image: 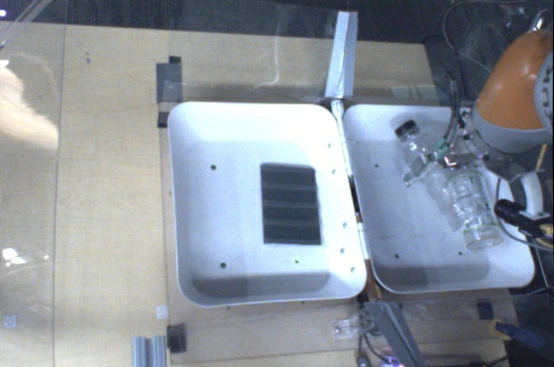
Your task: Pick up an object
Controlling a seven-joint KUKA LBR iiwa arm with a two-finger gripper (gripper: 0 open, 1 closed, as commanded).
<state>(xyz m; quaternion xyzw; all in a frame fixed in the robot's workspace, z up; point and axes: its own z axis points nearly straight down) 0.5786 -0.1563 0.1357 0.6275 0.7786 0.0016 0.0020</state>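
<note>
A black ribbed rectangular pad (291,203) lies flat in the middle of the left bin (199,183). In the right bin (389,227) a small clear bottle with a dark cap (407,132) lies near the back. A clear plastic cup (473,214) lies on its side towards the right. My gripper (437,159) hangs low over the right bin between the bottle and the cup, below the orange band (518,88) of the arm. The see-through objects blur its outline, so I cannot make out whether it touches either one.
A grey metal strip (343,54) stands behind the gap between the bins. Cables (519,218) hang over the right bin's right rim. Light wooden bench (95,209) stretches to the left of the bins, with clamps and wires at the front edge (381,331).
</note>
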